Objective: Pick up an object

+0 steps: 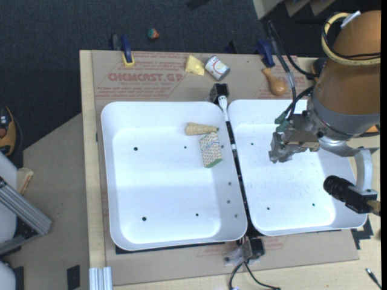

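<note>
Grey metal two-finger gripper (281, 153) hovers over the right white plastic bin (302, 210), grip state unclear; a patterned pouch (210, 148) lies well left.

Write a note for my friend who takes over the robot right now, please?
Gripper: hangs over the right bin, with nothing seen between its fingers.
Things: a tan cone-shaped piece and a patterned packet lie close together in the left bin, near its upper right.
Done: nothing picked up yet.
Left: move to the left bin, grab one thing, lift it.
</note>
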Robot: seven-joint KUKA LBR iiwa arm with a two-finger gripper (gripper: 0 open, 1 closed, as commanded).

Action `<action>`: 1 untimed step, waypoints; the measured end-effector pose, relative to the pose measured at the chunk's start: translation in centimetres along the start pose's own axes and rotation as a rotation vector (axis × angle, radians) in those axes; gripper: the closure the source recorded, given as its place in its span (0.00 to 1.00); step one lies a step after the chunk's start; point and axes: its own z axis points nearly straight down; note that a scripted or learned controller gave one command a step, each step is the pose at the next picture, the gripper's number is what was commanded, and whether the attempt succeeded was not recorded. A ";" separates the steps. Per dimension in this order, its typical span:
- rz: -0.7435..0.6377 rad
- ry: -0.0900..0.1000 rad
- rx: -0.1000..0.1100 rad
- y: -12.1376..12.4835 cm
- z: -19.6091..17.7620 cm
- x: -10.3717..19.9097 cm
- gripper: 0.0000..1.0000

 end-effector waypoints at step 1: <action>0.002 0.000 -0.040 0.8 -18.2 3.6 1.00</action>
